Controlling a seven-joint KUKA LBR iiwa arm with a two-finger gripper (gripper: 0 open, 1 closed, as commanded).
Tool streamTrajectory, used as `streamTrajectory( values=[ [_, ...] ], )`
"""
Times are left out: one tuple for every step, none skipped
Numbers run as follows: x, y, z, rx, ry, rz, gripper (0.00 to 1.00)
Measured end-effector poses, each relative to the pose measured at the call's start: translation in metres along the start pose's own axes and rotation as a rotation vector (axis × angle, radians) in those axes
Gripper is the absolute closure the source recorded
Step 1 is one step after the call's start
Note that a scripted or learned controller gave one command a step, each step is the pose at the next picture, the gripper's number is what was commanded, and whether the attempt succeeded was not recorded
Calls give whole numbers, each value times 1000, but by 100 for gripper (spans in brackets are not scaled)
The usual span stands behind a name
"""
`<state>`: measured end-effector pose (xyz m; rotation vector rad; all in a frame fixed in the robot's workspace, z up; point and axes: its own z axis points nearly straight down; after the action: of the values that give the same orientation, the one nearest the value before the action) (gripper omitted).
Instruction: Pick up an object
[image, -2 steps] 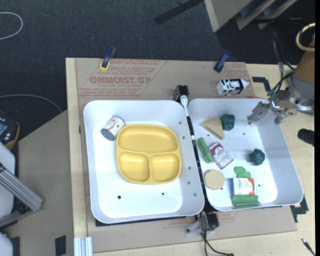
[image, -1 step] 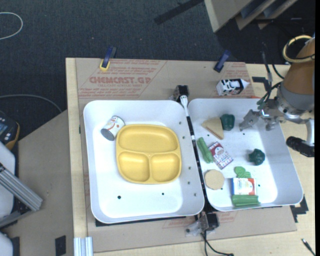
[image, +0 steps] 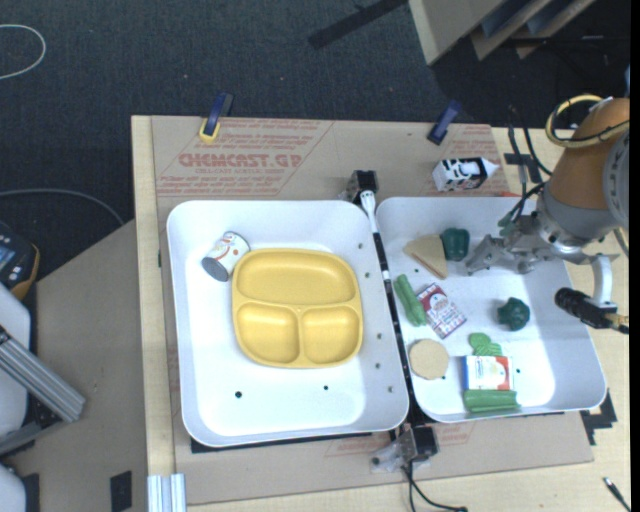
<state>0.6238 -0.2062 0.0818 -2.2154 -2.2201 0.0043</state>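
Observation:
My gripper (image: 492, 255) hangs over the upper middle of the right bin (image: 575, 345), at the end of the grey and orange arm (image: 585, 170) that comes in from the right. Just left of it stands a dark green cup (image: 455, 241) beside a tan wedge (image: 427, 256). Below the gripper lies a dark green round lump (image: 514, 313). Further left and down are a long green vegetable (image: 407, 299), a red and white packet (image: 441, 309), a tan disc (image: 430, 359) and a white and red carton (image: 488, 372) between green pieces (image: 490, 401).
The left bin (image: 200, 380) holds a yellow divided plate (image: 297, 305) and a small tipped can (image: 225, 254) at its upper left. A black and white toy (image: 463, 172) sits on the bench behind the right bin. Clamps stand along the ridge between the bins.

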Motion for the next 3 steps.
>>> streamTrajectory(
  values=[
    [0,2,-15,-7,-2,-1,100],
    [3,1,-58,-10,-4,1,100],
    [6,13,-111,-13,-5,0,100]
  ],
)
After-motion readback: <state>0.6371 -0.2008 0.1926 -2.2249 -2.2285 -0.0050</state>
